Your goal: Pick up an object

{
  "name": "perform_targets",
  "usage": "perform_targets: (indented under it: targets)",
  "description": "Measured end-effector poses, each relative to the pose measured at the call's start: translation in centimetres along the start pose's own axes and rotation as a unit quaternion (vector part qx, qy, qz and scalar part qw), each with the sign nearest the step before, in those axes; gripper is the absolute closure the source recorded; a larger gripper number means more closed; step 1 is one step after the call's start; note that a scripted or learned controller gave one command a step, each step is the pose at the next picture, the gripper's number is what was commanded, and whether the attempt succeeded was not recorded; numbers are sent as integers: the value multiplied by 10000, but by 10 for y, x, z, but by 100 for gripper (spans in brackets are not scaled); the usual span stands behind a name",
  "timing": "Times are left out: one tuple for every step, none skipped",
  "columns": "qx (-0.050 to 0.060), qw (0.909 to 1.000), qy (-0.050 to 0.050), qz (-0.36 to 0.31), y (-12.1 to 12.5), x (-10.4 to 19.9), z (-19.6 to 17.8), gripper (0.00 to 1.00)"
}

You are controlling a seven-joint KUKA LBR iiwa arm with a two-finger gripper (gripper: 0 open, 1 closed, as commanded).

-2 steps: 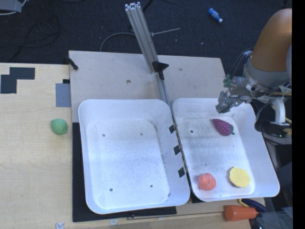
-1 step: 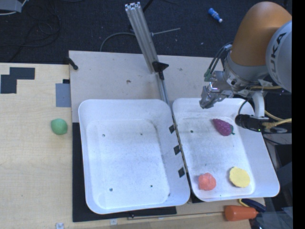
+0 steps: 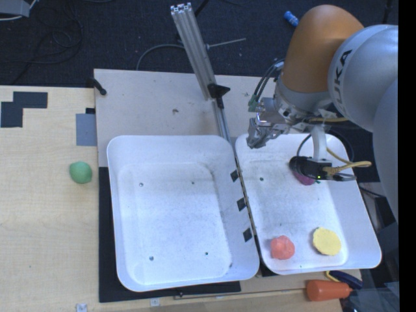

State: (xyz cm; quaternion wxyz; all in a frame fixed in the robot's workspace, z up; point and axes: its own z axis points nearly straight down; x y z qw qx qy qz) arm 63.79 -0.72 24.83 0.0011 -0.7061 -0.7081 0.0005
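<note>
My gripper (image 3: pixel 259 137) hangs over the far left corner of the right bin (image 3: pixel 364 255), close to its rim. Nothing shows between it and the bin floor. A coral-red lump (image 3: pixel 282 247) lies near the bin's front edge, with a yellow disc (image 3: pixel 326 241) just to its right. Both are far from the gripper, toward the front. A small purple-pink thing (image 3: pixel 305 178) lies mid-right in the same bin, partly hidden.
The left bin (image 3: pixel 120 174) stands beside the right one, with a row of black clips along the shared edge. A green ball (image 3: pixel 80 172) rests on the bench to the left. An orange object (image 3: pixel 328 289) lies in front of the right bin. A metal rail (image 3: pixel 198 57) slants behind.
</note>
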Motion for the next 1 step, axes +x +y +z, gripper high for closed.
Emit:
perform_targets:
  targets:
    - [-9,10000,-5,-1,14,57,1,100]
